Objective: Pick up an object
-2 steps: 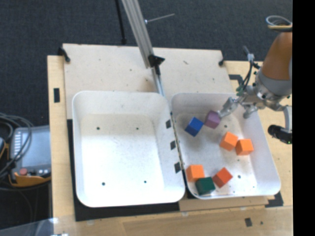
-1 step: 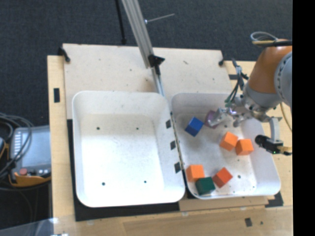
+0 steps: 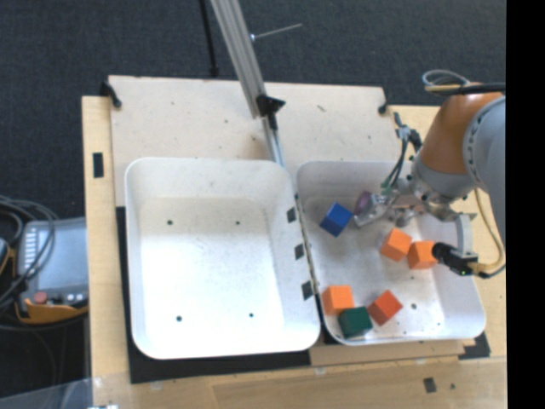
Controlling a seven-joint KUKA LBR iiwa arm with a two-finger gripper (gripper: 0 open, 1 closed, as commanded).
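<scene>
Blue block sits just beside the gripper, whose jaws I cannot tell apart; centre over it before closing.

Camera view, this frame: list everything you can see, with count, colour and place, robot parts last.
Bins: two, white, side by side on the bench; left bin, right bin.
Blue block: one, upper left of the right bin.
Orange blocks: four, all in the right bin; two touching near its right side, one at the lower left, one darker and tilted beside the green block.
Green block: one, dark green, near the front edge of the right bin, below the lower-left orange block.
Small purplish object: one, by the gripper; too blurred to identify.
Metal rail: one, silver, slanting from the top down to between the bins.
Arm: one, grey with orange band, over the right bin.
Gripper: one, low in the right bin.
</scene>
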